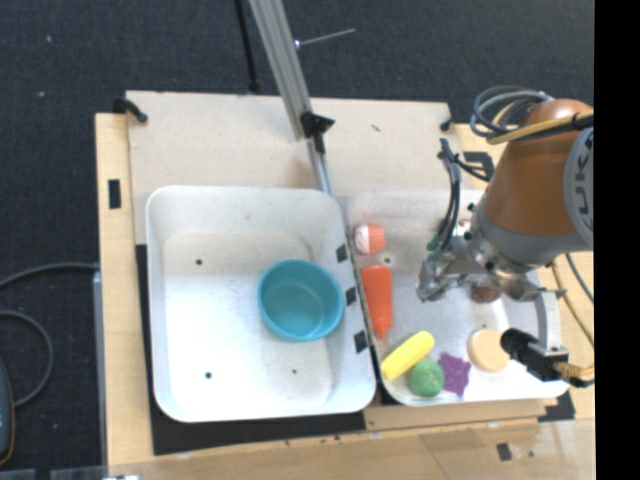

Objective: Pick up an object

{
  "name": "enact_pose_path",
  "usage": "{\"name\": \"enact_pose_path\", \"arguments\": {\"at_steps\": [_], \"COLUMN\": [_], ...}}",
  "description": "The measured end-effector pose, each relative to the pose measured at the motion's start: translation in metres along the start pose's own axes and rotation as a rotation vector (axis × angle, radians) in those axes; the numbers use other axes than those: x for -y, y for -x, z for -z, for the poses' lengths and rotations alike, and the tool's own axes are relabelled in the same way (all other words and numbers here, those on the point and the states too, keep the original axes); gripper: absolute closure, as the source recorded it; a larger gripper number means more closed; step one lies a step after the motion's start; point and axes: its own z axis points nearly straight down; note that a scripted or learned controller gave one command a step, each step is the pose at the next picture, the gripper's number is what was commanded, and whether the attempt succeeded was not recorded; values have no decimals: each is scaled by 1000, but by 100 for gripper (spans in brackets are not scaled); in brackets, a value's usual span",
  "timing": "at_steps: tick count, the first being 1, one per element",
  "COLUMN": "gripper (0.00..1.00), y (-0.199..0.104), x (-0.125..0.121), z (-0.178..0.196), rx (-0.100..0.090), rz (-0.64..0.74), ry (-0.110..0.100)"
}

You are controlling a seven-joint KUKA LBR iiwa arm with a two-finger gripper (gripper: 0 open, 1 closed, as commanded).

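Observation:
My gripper [436, 280] hangs over the middle of the right bin [405, 213], under the orange wrist band. An orange carrot-shaped piece [377, 298] lies just left of it, along the bin's left wall. Above the carrot sits a small orange and white object [370, 238]. Along the bin's front lie a yellow piece [407, 354], a green ball [427, 379], a purple piece [455, 373] and a beige disc [487, 349]. A small brown object [485, 291] shows just right of the gripper, partly hidden by the arm.
The left bin [200, 268] holds a blue bowl [300, 300] near its right wall. A slanted metal pole [285, 63] comes down from the top to the bins' shared edge. Cables [500, 108] loop behind the arm.

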Motion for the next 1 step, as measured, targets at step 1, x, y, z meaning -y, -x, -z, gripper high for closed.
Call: {"name": "enact_pose_path", "arguments": {"at_steps": [1], "gripper": [100], "y": [-54], "x": [-2], "z": [11], "rx": [-2], "rz": [3], "ry": [3]}}
